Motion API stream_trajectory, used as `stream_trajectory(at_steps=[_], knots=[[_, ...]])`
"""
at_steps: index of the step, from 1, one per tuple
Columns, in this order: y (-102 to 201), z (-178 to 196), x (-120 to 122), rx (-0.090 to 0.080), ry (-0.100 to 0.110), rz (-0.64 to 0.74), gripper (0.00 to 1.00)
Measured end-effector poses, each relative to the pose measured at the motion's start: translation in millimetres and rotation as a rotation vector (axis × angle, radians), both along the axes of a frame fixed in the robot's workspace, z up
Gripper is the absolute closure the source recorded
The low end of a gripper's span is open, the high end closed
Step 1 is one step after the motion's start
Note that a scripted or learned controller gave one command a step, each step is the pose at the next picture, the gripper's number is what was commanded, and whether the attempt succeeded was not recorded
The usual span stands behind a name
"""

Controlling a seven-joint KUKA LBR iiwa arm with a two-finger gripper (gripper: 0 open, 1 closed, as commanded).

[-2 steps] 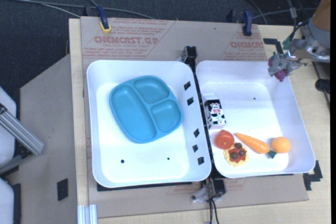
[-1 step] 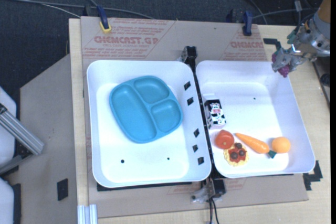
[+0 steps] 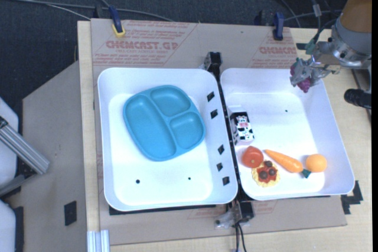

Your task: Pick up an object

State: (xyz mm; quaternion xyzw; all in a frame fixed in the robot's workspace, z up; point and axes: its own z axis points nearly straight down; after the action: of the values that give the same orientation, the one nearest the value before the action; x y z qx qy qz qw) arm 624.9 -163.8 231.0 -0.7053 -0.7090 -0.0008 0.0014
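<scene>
The end effector (image 3: 305, 75) grips a small purple object (image 3: 305, 84); I'd lift slowly, straight up, clear of the right bin (image 3: 283, 106).

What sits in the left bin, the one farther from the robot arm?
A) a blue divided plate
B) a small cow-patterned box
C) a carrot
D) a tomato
A: the blue divided plate lies in the left bin, while the carrot, tomato and cow-patterned box are all in the right bin.
</scene>
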Motion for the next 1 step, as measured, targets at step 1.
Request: stream_trajectory(at_steps=[1], knots=[[49.0,2.6,-4.6,0.001,0.001,0.000,1.00]])
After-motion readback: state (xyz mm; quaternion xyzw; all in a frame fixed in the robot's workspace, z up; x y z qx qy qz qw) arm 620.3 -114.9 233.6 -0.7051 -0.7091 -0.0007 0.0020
